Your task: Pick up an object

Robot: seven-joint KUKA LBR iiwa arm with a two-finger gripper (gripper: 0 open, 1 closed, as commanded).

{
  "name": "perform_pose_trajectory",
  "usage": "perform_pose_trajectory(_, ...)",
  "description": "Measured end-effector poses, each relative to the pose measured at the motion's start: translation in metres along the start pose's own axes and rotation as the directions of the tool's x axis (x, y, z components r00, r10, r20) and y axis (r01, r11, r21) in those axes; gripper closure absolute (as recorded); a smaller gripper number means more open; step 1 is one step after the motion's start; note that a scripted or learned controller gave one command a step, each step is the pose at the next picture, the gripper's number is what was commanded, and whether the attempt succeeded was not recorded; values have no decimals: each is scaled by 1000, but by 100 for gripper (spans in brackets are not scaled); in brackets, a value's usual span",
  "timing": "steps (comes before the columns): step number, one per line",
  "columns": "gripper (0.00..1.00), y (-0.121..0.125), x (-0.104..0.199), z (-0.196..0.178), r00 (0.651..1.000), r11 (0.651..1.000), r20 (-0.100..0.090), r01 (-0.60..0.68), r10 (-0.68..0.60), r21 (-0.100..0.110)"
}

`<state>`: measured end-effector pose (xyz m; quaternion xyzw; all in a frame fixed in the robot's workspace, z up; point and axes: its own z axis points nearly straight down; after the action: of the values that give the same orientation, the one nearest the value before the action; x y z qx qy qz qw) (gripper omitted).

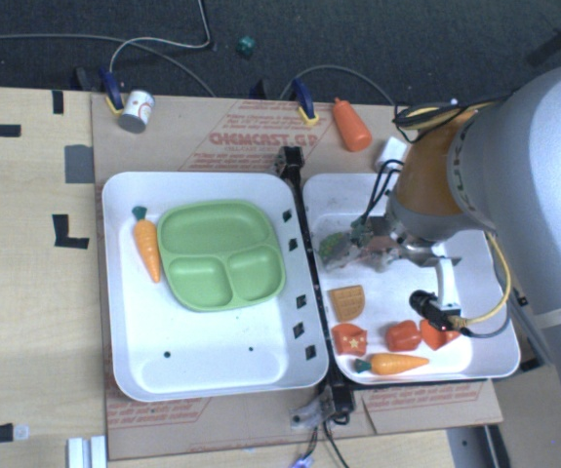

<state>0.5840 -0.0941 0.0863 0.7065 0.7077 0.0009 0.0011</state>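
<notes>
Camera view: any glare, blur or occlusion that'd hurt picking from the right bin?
Camera view: lighting even and soft, shadows faint, no strong glare on the right bin; green plate and left carrot crisp; the arm looms large and slightly soft, covering the bin's upper right; the greenish item beside it looks smeared, gripper unclear.

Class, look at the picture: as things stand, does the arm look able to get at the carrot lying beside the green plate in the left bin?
Probably yes. The carrot lies uncovered on the left bin floor, close beside the green plate, nothing on top. The arm is over the right bin, so it must cross the divider first.
</notes>
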Motion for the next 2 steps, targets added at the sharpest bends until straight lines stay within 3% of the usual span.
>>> perform_pose_trajectory(1,0,62,-13,3,1000,1000,-7,-3,3,31)
perform_pose_trajectory(2,100,62,-14,-7,1000,1000,-3,-1,1,31)
